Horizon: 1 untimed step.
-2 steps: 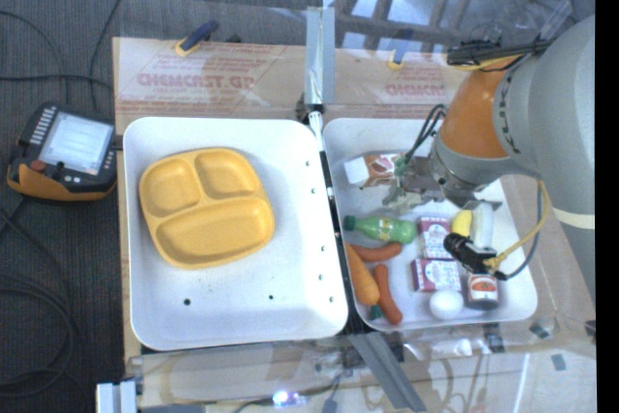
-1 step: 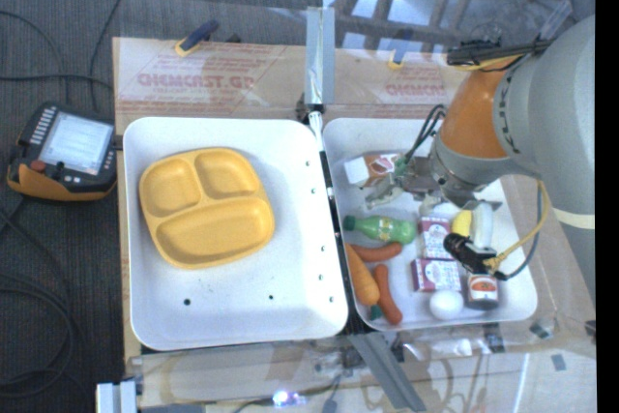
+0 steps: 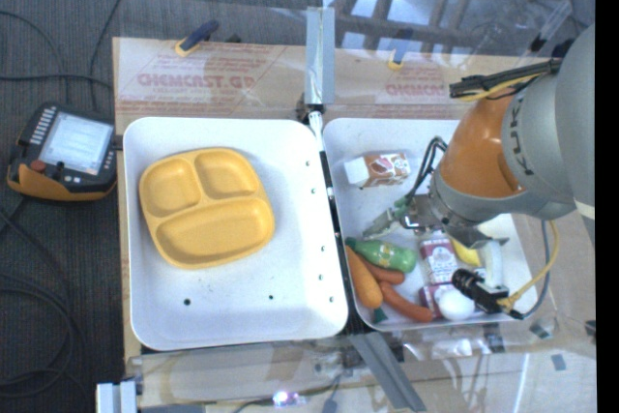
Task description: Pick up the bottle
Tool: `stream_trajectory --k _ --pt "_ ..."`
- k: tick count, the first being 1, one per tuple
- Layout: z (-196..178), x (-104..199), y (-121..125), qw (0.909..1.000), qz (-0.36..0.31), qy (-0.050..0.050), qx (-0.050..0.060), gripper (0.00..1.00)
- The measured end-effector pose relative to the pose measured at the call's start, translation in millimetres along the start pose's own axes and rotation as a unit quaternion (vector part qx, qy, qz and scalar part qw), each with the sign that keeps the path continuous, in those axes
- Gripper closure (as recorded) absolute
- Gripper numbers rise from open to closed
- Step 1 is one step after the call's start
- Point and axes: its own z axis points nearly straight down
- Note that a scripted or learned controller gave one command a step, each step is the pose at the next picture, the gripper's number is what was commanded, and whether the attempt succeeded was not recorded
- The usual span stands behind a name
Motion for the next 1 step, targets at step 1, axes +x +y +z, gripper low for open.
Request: stream_trajectory --k 1 --pt "0.0 0.0 0.0 1.0 0.0 0.0 0.0 0.0"
